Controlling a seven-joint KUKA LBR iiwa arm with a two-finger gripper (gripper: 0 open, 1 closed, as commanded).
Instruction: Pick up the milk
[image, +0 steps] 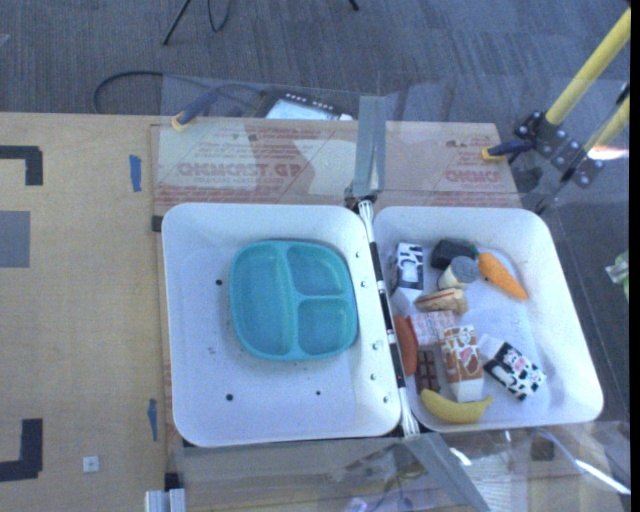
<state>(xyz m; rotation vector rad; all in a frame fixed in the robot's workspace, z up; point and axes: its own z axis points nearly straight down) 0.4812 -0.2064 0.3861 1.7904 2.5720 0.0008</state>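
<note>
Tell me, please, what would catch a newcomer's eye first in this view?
First, the teal divided plate lying alone in the left bin. Next, the crowded right bin: an orange carrot near its top, a banana at its bottom edge, and a cow-patterned milk carton at lower right.

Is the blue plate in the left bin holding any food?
Empty. The blue plate shows three bare compartments; the food lies in the right bin.

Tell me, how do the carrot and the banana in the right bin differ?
The carrot is orange and straight; the banana is yellow and curved. The carrot lies near the bin's far edge, the banana at its near edge. Both are toy foods in the same bin.
</note>
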